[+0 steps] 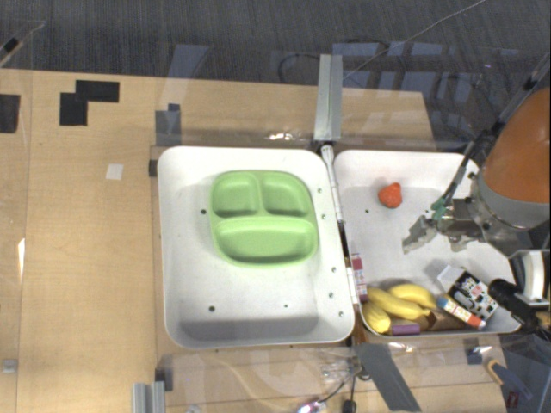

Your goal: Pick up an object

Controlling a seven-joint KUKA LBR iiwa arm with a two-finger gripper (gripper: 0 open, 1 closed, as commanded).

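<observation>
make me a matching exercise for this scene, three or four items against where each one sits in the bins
Items:
1. green three-compartment plastic tray
2. small red strawberry-shaped toy
3. yellow toy bananas
4. grey metal end effector

Places:
A. near edge of the right bin, at its left corner
B. middle of the left bin
C. over the middle of the right bin, nothing seen between its fingers
D. far part of the right bin, lying alone

Pairs: 1-B, 2-D, 3-A, 4-C
</observation>
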